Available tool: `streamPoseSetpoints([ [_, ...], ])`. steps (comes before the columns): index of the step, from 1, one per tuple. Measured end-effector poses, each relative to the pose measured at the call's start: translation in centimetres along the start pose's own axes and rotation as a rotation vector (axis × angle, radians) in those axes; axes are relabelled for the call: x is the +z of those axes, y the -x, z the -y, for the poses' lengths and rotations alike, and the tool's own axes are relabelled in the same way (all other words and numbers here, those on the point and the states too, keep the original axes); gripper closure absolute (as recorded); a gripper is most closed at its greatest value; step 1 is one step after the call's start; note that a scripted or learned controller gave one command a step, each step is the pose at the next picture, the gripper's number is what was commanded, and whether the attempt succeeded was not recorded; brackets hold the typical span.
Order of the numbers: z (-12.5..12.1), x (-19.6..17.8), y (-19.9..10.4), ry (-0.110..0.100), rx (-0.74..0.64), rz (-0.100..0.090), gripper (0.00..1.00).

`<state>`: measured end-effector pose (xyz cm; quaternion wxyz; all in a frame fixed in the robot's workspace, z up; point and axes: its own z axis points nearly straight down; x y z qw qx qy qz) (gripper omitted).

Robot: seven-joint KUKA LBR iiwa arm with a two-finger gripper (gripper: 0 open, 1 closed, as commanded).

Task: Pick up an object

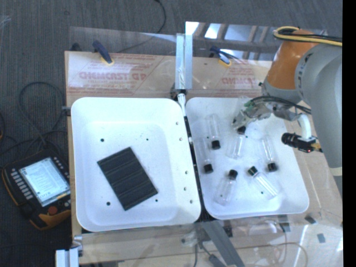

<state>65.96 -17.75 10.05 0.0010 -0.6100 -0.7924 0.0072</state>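
Observation:
The right bin (289, 203) holds several clear vials with black caps. One vial (212, 129) lies near its left wall, another vial (226, 188) towards the front, and a third vial (268, 149) on the right. My gripper (245, 117) hangs low over the back of this bin, under the orange-banded wrist (288, 65). A black-capped vial (241, 129) lies right at its tip; whether it is touched is unclear. In the left bin (83, 115) a black ridged slab (127, 177) lies flat at a slant.
An upright metal post (183, 60) stands behind the seam between the bins. Two blue clamps (102, 51) (221, 57) hold the clear back panel. A teach pendant (38, 186) lies on the floor at the left. The grey arm (328, 104) covers the right bin's far right side.

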Motion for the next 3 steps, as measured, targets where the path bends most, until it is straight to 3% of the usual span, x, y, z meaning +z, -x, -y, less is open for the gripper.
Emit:
streamPoseSetpoints([
  [1, -2.2, -11.1, -5.0, 0.014, 0.095, -0.005, 1.0],
  [2, -2.1, -11.0, -5.0, 0.012, 0.095, -0.005, 0.0],
  [3, -0.6, -1.1, -1.5, 0.01, 0.023, -0.006, 0.0],
])
